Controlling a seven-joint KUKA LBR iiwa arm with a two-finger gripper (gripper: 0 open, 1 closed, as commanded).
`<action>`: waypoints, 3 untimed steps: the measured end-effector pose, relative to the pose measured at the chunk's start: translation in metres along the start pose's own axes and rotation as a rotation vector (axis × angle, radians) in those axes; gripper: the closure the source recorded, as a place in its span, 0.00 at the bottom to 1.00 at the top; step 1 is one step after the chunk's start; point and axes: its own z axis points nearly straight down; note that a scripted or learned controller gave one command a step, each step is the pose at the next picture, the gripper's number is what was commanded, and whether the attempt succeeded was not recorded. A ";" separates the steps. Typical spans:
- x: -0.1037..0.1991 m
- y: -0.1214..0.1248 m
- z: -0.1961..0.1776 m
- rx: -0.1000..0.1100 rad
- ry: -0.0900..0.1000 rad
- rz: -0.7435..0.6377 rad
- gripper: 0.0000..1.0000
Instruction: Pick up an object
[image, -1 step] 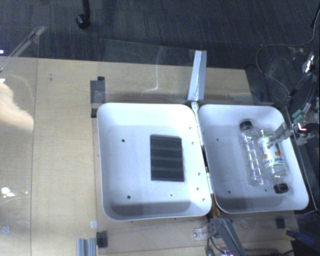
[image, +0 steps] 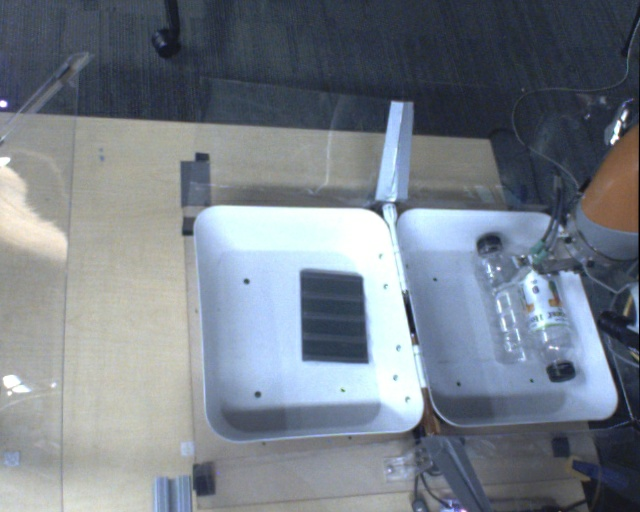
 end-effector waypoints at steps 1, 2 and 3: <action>0.001 0.012 0.013 -0.010 0.001 -0.063 0.00; -0.002 0.032 0.016 -0.011 0.003 -0.106 0.00; 0.000 0.018 0.016 -0.023 -0.004 -0.059 0.00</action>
